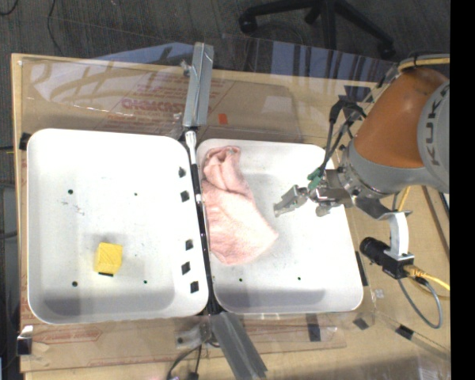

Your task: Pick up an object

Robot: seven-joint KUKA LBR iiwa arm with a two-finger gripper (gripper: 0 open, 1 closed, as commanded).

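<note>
Small yellow block (108, 258) low in left bin (47, 212), crumpled pink cloth (231, 208) along right bin's (332, 291) left side, gripper (287, 203) beside it, finger spread too blurred to tell, mirrored red bench lettering unreadable, arm (396, 133) cropped at right.

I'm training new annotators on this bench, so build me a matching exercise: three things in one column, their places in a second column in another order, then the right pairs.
Things:
1. pink cloth
2. yellow block
3. gripper

Places:
A. lower left part of the left bin
B. above the middle of the right bin, beside the cloth's right edge
C. along the left side of the right bin, against the divider

Pairs: 1-C, 2-A, 3-B
</note>
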